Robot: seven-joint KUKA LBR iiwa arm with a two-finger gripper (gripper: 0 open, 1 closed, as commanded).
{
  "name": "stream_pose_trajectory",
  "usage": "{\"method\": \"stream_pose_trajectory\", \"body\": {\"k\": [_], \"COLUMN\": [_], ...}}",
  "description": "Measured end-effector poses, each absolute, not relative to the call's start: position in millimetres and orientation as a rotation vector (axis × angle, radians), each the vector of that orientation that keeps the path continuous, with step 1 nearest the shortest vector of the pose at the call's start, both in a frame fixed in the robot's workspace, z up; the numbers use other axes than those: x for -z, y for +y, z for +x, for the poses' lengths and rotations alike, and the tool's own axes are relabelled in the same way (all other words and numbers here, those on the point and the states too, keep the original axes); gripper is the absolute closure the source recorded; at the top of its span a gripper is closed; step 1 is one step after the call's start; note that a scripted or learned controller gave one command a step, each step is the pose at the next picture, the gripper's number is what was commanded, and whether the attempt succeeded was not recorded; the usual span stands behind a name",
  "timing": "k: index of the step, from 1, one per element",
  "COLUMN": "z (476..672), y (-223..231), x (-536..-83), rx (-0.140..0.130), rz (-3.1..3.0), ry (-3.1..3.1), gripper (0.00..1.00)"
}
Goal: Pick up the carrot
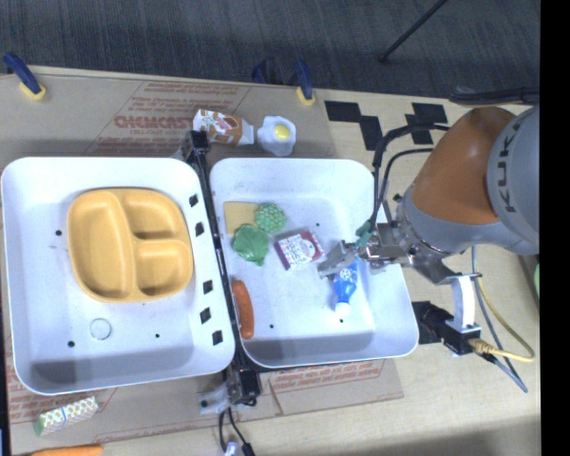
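1. Within the left bin [19,255] sat a yellow divided tray [130,243].
2. Along the right bin [299,345]'s left wall lay the carrot [244,309]; green leafy toys [258,231], a red packet [298,249] and a blue-capped tube [343,288] lay further right.
3. Over the tube hovered the gripper [340,259]; its opening was unreadable.
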State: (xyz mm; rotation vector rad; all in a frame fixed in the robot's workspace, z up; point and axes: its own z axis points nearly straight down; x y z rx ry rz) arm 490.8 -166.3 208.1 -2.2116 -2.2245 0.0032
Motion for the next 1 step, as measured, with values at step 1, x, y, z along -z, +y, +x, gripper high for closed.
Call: {"method": "stream_pose_trajectory", "body": {"k": [1], "z": [485.3], "y": [-100.2], "x": [-106.5], "rx": [-0.005], "rz": [-2.258], "ry": [-2.174], "gripper": [0.00]}}
